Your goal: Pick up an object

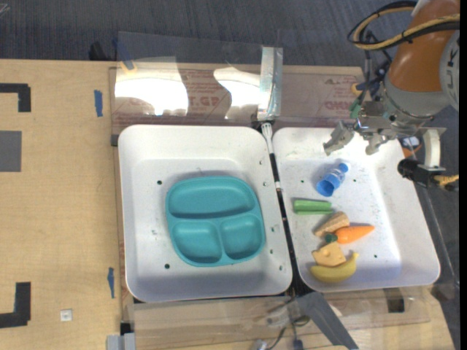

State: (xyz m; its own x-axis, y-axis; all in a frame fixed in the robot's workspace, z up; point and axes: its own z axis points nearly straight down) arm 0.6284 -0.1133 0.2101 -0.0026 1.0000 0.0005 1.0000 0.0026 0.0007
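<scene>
The arm (430,57) shows a rounded orange shell that bulges like a dome near the frame's upper right corner, with a pale grey collar beneath it. Black and yellow cables (379,24) loop out from the orange section in wide arcs. Below the collar sits a cluster of grey metal fittings with small green and teal parts on one side. From this cluster the gripper (356,141) extends as two light grey metal fingers (337,138), each angular and flat-sided. A black cylindrical part with a yellowish lead (419,172) juts beside a white curved piece.
</scene>
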